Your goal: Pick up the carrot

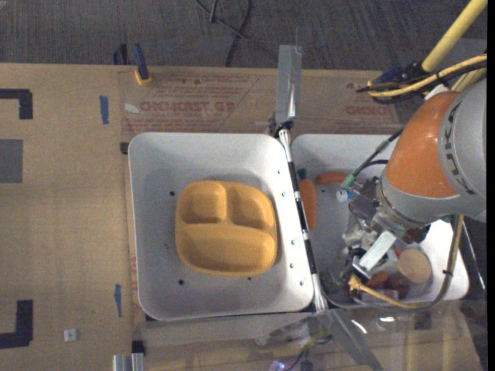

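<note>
Two shallow white bins with rounded corners sit side by side on a flat brown cardboard sheet [69,230] that covers the bench. The left bin [155,284] is smooth plastic and holds a yellow tray [226,227], a rounded square with three moulded compartments: two small ones at the far side and one long one at the near side. The tray lies flat near the middle of this bin, apart from the walls. The right bin [325,149] is partly covered by the arm [441,157], which has a round orange band and a grey shell and enters from the right. The carrot [308,202] is a short orange piece with a smooth surface; it lies in the right bin just beside the left wall, close to the divider between the bins. A second small orange piece [332,178] lies near the far wall of the same bin. The gripper [370,263] hangs low over the near part of the right bin, well apart from the carrot, and it is not possible to tell its state among the cables and parts. Just beside it lies a round beige object [414,267], and some small dark and orange things [387,284] are near the bin's front wall. A metal bracket [288,83] stands at the far side between the bins.
</note>
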You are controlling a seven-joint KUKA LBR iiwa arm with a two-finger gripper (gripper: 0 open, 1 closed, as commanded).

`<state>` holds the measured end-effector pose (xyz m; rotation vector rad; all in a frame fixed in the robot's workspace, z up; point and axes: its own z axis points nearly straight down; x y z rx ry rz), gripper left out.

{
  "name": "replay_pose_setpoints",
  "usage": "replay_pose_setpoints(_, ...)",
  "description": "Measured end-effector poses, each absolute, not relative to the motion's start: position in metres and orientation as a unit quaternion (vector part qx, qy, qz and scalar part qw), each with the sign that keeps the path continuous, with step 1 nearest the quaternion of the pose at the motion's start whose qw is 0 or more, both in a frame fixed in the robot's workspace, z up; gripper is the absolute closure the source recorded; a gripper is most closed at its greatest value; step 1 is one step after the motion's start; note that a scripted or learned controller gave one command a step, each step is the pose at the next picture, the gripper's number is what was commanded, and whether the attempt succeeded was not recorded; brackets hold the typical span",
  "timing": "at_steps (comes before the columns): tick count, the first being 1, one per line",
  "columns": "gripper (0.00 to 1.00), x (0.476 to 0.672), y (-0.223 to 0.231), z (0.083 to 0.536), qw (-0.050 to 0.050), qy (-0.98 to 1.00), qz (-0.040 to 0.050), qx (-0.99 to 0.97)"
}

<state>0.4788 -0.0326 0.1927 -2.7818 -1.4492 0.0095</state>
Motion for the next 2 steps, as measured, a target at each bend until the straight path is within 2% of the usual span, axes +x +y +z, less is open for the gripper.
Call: replay_pose_setpoints(2,1.0,0.4794,-0.0325,0.2109,0.002,-0.464,0.0045,-0.886)
